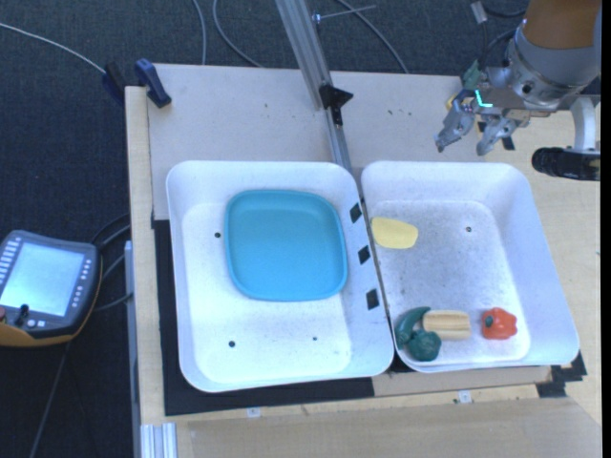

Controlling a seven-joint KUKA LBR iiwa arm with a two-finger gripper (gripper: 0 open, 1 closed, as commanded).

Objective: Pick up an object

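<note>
The right bin (535, 246) holds a yellow lemon-shaped piece (393, 233) near its left wall. Along its near edge lie a dark green vegetable (417, 333), a tan bread-like block (447, 324) and a red pepper (497, 323). My gripper (472, 134) hangs above the bench just beyond the right bin's far rim, well away from all the objects. Its fingers (449, 135) stand apart with nothing between them.
The left bin (191, 256) holds a light blue square plate (285, 244). A metal pole (305, 46) slants from the top centre down between the bins. A teach pendant (43, 284) lies off the bench at left, with cables on the dark floor.
</note>
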